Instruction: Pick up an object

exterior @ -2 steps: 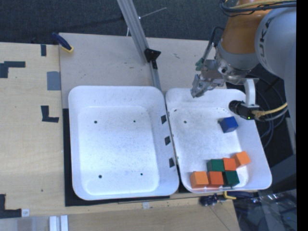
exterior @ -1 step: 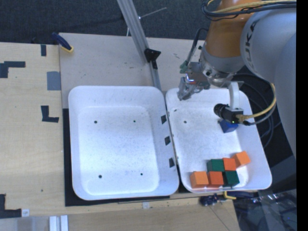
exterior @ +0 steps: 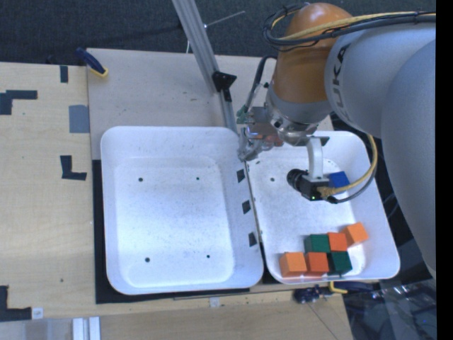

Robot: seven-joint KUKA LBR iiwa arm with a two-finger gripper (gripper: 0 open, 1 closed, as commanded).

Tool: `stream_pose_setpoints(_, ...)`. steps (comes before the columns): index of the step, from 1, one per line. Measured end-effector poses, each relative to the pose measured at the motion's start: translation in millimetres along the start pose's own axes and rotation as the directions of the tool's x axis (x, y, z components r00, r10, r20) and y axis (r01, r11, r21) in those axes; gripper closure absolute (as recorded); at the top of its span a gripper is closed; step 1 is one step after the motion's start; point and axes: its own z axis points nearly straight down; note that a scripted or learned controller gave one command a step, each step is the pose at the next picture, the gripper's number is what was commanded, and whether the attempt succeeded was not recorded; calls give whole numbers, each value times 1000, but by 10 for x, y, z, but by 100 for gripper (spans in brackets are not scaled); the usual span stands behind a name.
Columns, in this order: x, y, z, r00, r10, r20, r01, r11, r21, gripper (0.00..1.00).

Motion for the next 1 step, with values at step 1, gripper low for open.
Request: stream_pose_setpoints(1, 539, -89, -45, 1000, -2, -1, 2, 1000, -3, 100)
